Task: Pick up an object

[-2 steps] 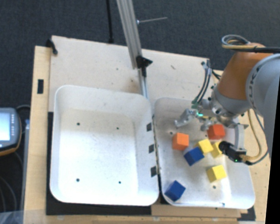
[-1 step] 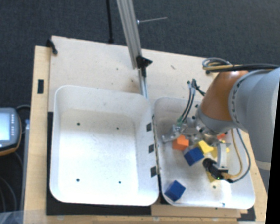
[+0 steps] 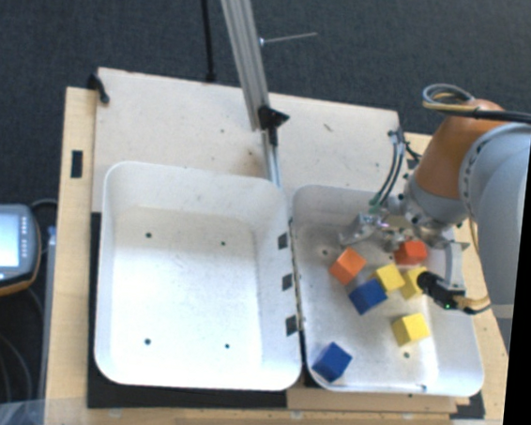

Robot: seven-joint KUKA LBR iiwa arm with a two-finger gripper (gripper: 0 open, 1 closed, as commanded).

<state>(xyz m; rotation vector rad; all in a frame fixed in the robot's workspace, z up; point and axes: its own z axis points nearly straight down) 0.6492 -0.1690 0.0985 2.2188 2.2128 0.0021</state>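
Near the right white bin's (image 3: pixel 456 373) far edge, gripper (image 3: pixel 404 242), finger state unclear, crowds small orange cube (image 3: pixel 412 252); tight yellow cube (image 3: pixel 390 277) neighbours could cause a miss.

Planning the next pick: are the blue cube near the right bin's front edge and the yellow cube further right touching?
Apart. The camera view shows bare white bin floor between the blue cube and the yellow cube.

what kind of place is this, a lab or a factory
Probably a robotics lab. A grey arm with an orange band reaches over two white bins on a wooden bench, and coloured blocks lie in the right bin.
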